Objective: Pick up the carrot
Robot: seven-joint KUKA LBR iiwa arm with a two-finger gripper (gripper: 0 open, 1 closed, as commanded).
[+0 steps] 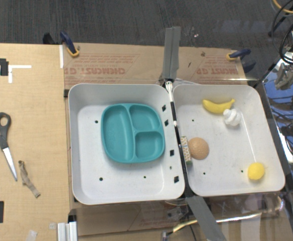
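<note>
The right bin (267, 129) holds a yellow banana (217, 105) near its far wall, with a small white knobbly item (231, 117) touching the banana's right end. A round tan-brown ball (198, 148) lies at the bin's left side, next to a small narrow tan piece (185, 148) against the wall between the bins. A yellow lemon-like fruit (256, 171) rests near the front right corner. Nothing orange lies in either bin.
The left bin (81, 134) carries a teal divided plate (133, 132) in its middle. Scissors (2, 137) and a bit of tape (28, 179) lie on the cardboard bench to the left. Cables and metal fittings (287, 69) crowd the right edge.
</note>
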